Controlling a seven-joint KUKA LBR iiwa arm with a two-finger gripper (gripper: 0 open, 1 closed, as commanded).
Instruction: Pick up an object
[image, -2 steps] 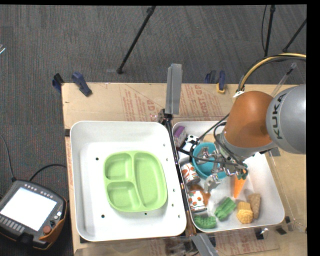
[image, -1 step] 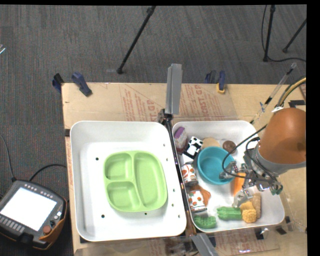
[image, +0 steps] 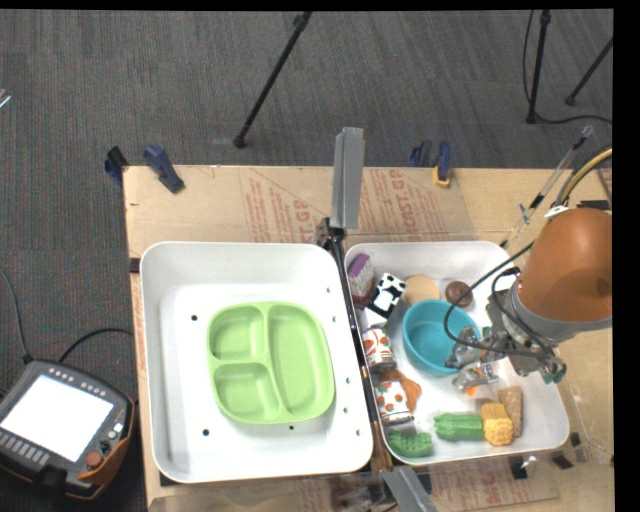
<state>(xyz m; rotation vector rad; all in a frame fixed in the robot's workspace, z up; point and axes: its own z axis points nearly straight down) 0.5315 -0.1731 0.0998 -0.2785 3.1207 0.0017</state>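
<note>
Red printing runs across the brown cardboard sheet (image: 300, 205) laid over the table, in slanted lines beside triangular line marks. It lies upside down to the camera and is faint; a fragment near the upper middle looks like "DO NOT", but the rest cannot be made out. Two small cans (image: 377, 347) in the right bin (image: 555, 425) carry red and white labels whose lettering is too small to read. The lit screen of the handheld pendant (image: 55, 420) at lower left shows blank white.
</note>
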